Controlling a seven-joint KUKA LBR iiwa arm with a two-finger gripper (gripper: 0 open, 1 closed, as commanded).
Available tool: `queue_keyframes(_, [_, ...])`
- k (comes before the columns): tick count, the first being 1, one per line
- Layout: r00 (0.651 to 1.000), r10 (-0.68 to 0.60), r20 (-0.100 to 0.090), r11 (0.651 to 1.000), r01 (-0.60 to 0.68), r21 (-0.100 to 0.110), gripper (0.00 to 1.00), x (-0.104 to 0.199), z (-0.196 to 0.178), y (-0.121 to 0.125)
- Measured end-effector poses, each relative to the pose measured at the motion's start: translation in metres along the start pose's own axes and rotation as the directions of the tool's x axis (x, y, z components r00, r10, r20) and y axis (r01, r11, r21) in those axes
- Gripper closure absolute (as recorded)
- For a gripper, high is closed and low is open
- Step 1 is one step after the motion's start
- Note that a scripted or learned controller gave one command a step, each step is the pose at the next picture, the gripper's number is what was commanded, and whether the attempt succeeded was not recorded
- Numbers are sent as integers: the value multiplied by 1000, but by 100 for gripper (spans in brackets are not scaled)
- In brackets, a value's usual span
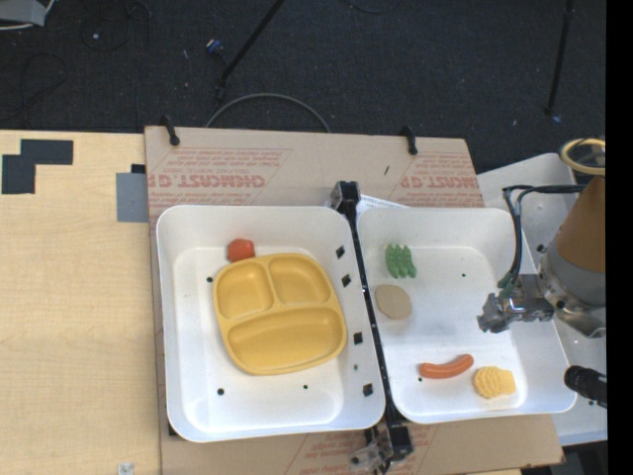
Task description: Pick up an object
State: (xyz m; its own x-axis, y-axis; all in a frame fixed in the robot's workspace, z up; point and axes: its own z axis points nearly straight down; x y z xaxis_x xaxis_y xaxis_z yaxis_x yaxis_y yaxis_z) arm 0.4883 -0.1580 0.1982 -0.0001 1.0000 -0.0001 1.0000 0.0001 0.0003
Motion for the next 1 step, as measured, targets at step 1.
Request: queue_keyframes(1, [1000,-1,1,1000,1,-3,100,-10,-49,-1])
